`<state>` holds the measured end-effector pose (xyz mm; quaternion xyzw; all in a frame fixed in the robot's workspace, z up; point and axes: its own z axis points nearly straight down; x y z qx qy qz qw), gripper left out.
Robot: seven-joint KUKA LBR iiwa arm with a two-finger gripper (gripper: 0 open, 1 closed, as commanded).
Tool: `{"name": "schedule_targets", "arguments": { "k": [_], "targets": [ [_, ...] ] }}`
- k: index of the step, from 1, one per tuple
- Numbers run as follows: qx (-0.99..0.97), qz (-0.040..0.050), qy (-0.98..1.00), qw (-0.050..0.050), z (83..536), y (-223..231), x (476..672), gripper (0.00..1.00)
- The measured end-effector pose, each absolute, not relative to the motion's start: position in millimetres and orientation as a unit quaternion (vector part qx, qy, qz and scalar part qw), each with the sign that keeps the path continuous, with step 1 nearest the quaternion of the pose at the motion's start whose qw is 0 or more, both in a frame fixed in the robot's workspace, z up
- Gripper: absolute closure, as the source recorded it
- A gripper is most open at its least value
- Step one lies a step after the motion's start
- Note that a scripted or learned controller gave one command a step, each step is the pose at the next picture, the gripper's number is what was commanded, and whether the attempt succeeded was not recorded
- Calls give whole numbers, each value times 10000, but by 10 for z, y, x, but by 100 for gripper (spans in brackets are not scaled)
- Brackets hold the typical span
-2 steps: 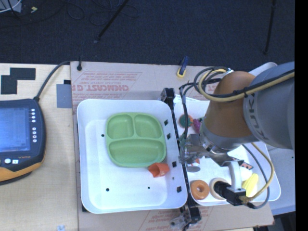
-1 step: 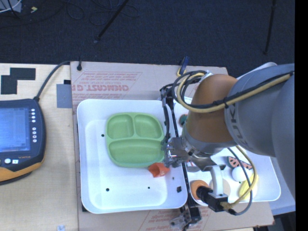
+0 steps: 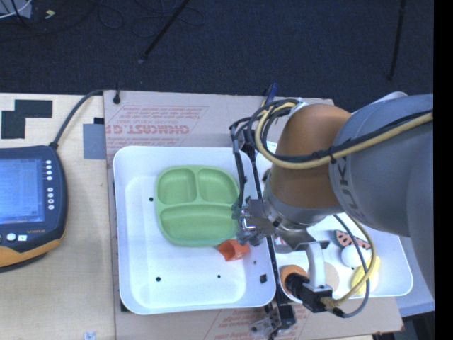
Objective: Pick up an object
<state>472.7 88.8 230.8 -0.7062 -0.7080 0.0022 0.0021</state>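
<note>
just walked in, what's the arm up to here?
The arm reaches in from the right and hangs low over the divide between the two bins. Its gripper sits at the right edge of the green plate in the left bin, just above a small orange piece. Nothing is visibly held. The right bin holds a few small items, mostly hidden under the arm.

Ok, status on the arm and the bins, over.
Hand low at the left bin's right edge, grip state unreadable. Small orange object just beside it, green divided plate touching close by. Arm covers much of the right bin.
</note>
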Motion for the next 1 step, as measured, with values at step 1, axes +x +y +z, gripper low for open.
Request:
{"name": "schedule_targets", "arguments": {
  "k": [1],
  "targets": [
    [-7050, 39, -7092, 21, 2206, 912, 4836, 100]
  ]
}}
